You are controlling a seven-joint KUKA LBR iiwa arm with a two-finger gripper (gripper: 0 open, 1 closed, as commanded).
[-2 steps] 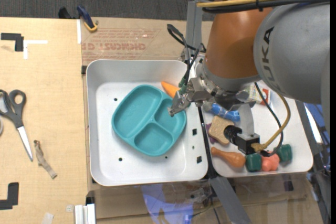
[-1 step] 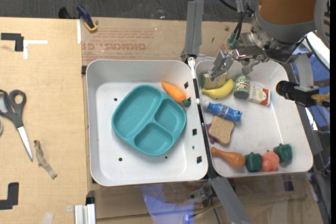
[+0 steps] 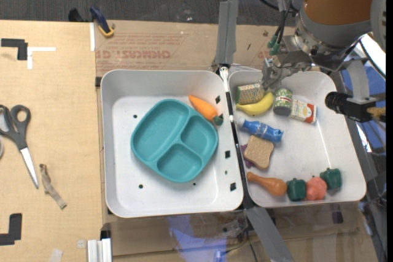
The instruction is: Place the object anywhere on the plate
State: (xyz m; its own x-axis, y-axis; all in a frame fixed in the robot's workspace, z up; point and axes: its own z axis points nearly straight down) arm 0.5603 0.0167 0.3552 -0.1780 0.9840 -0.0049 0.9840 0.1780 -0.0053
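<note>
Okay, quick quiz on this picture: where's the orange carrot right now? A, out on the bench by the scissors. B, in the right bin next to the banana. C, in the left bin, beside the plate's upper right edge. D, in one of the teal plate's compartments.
C: the carrot lies on the left bin's floor against the upper right rim of the teal plate, not in a compartment.

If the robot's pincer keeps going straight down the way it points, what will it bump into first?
Probably the banana, or the small block beside it. The pincer hangs just above both in the right bin, but depth is hard to judge.
</note>
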